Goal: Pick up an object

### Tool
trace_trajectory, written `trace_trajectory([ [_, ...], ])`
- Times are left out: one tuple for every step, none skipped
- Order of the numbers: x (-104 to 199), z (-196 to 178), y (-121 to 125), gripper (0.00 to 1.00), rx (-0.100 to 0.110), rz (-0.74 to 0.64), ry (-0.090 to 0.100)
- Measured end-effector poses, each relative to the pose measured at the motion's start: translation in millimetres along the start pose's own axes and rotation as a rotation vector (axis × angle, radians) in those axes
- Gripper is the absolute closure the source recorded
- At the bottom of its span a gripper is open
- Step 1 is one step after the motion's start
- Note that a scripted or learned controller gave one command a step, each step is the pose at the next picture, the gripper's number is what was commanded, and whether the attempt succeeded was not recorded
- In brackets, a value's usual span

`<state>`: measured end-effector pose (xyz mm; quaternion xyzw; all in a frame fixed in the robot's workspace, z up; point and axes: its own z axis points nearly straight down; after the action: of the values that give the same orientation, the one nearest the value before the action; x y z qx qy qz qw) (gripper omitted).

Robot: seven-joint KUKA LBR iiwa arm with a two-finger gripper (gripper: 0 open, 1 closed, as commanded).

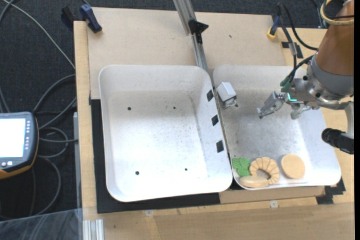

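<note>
Hovering over the right bin [315, 126], my gripper [283, 107] has its two fingers spread apart with nothing between them. Along the bin's near edge lie a green leafy piece [241, 166], a tan croissant-shaped object [264, 168] and a round beige cookie [293, 166], well apart from my fingers.

1. Fixed above the bench [140, 36], looking down at a slant.
2. Set far enough back to take in both white bins: left bin [112, 87], right bin [323, 149].
3. Dark floor along top and left of frame; arm [337, 53] entering at right edge.
</note>
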<state>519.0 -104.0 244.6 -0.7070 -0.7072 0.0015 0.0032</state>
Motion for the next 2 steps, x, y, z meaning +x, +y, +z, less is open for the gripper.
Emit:
trace_trajectory([
  [0, -2, 1, 0.00, -0.006, 0.000, -0.001],
  [-4, 60, -3, 0.00, 0.002, 0.001, 0.000],
])
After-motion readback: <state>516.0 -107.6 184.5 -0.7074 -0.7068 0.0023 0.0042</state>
